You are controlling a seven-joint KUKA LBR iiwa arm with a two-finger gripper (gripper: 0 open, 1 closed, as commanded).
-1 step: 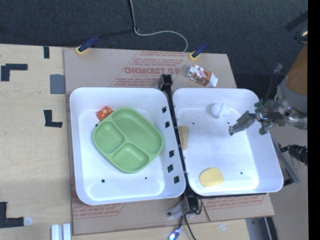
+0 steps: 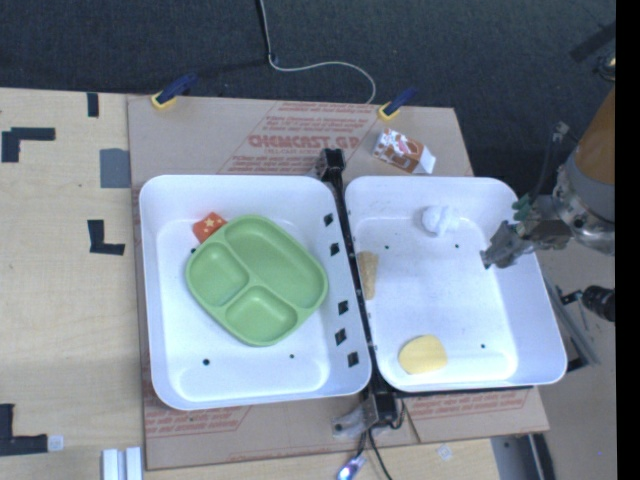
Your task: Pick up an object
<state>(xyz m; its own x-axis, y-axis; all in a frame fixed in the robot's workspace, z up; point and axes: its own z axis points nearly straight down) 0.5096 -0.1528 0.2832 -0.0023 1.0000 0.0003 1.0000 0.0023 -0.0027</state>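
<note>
1. Reaching in from the right, the grey arm's two-finger gripper [image 2: 500, 250] hangs over the right rim of the right-hand shallow white plastic bin [image 2: 530, 313]; whether it is apart or together cannot be told from this slanted view, and nothing can be seen in it.
2. Nearest to it, up and to its left, a small white crumpled lump [image 2: 437, 219] lies on the bin floor near the far wall, apart from the gripper.
3. Below and to the gripper's left, a rounded yellow soft-looking object [image 2: 423, 354] sits near the bin's front wall, well apart from it.
4. Further left, a pale tan flat piece [image 2: 368, 274] rests against the divider side of the same bin.
5. Beyond the divider, the left-hand shallow white bin [image 2: 175, 368] holds a green three-compartment plastic tray [image 2: 257, 279], lying tilted across its floor.
6. A small orange-red block [image 2: 208, 227] touches or tucks under that tray's far upper-left edge, the farthest item from the gripper.
7. Outside the bins, above the gripper's left, a small red-and-white printed packet [image 2: 403, 152] lies on the brown cardboard sheet [image 2: 240, 138].
</note>
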